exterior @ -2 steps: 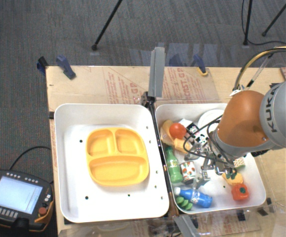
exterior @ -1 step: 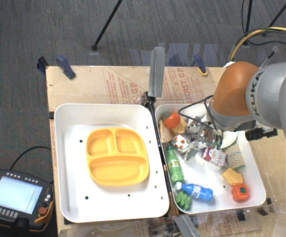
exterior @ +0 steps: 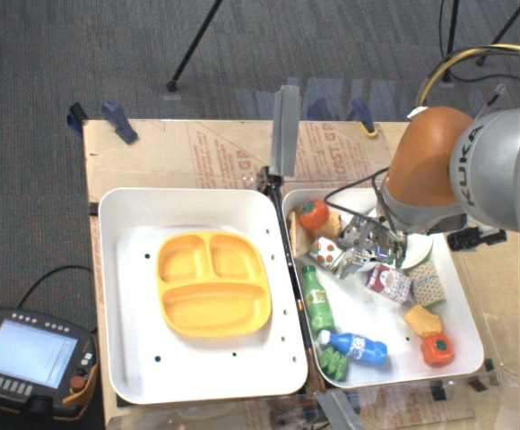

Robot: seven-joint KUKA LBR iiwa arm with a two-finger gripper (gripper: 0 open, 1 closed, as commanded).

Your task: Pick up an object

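Gripper [exterior: 365, 245] low in right bin [exterior: 469, 330], centre-right of frame, over small white red-patterned box [exterior: 326, 253]; jaw state unclear, cannot tell.

This is a robotics lab. A plywood bench [exterior: 233, 155] with clamped white bins [exterior: 117, 240] stands on grey carpet [exterior: 63, 43]. At eight o'clock lies a teach pendant [exterior: 31, 358]; tripod legs [exterior: 202, 30] cross at twelve o'clock.

Cluttered toys [exterior: 387, 283] in right bin [exterior: 469, 330]
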